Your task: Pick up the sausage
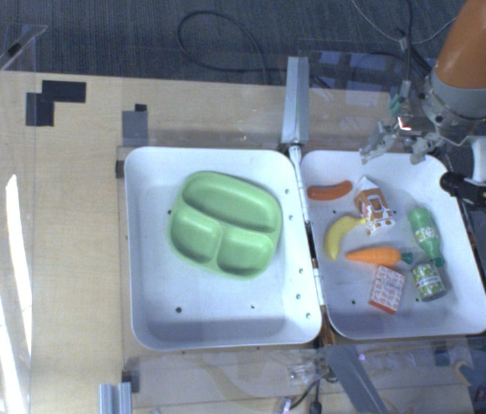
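The sausage is a small reddish-orange link lying flat near the back left corner of the right bin. My gripper hangs above the bin's back rim, up and to the right of the sausage and apart from it. Its two fingers are spread, with nothing between them.
The right bin also holds a banana, a carrot, a small white-and-orange carton, a red snack box, a green bottle and a green can. A green divided plate sits in the left bin.
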Tool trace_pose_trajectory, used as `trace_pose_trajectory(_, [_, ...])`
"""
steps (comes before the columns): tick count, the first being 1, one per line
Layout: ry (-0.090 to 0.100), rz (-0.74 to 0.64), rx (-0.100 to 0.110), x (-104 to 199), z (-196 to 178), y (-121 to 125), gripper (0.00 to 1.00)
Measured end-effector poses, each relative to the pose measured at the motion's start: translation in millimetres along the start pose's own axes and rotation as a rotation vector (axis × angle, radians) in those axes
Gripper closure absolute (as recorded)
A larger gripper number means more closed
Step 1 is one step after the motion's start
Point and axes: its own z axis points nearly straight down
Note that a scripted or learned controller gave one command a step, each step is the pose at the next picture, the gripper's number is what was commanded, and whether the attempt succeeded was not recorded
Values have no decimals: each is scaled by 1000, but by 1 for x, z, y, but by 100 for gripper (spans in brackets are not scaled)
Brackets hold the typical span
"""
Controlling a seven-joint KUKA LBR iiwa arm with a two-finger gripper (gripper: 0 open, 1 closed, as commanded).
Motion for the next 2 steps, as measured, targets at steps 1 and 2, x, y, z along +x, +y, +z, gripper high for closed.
trace_pose_trajectory(1, [0, -48, -2, 10, 141, 15, 0])
trace_pose_trajectory(2, [0, -50, -6, 10, 129, 16, 100])
